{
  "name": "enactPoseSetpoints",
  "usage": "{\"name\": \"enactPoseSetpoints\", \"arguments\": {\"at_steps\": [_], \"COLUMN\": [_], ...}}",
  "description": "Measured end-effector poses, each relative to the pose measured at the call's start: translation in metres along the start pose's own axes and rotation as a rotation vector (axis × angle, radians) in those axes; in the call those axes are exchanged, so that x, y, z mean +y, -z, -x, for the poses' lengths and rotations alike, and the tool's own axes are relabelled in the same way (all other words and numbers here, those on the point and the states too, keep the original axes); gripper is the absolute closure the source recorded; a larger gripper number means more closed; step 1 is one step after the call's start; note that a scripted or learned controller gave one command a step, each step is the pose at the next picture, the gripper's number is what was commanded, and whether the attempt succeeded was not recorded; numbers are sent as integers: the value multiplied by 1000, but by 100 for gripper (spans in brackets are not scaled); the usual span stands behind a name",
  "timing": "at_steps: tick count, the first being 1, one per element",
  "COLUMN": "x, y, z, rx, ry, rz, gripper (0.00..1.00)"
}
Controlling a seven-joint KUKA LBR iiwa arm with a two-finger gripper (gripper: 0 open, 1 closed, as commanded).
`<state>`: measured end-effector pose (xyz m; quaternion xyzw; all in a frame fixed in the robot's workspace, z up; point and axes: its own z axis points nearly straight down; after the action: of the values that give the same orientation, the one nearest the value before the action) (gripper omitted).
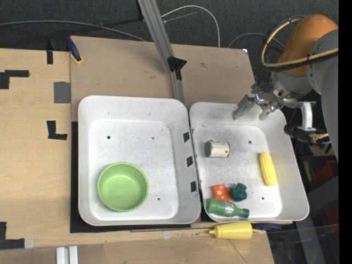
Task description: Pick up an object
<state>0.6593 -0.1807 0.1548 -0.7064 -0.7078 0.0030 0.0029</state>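
Camera view: gripper over right bin's far rim, fingers spread, holding nothing.
Corn cob, white cup, green bottle lie below.

Green bowl in left bin, corn and cup in right bin, jaws spread empty above

The left bin sits on the brown bench, touching the right bin along its right rim. A grey metal pole slants up behind the left bin. A blue-and-yellow clip, a grey patch and black tape marks lie to the bin's left.
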Motion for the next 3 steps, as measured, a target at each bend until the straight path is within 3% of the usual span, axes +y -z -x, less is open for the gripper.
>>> {"name": "enactPoseSetpoints", "arguments": {"at_steps": [1,2,3], "x": [-9,-7,-7], "y": [-52,-38,12], "z": [-7,-7,-18], "rx": [0,-1,0], "ry": [0,2,1], "rz": [2,7,12], "gripper": [0,100,100]}}
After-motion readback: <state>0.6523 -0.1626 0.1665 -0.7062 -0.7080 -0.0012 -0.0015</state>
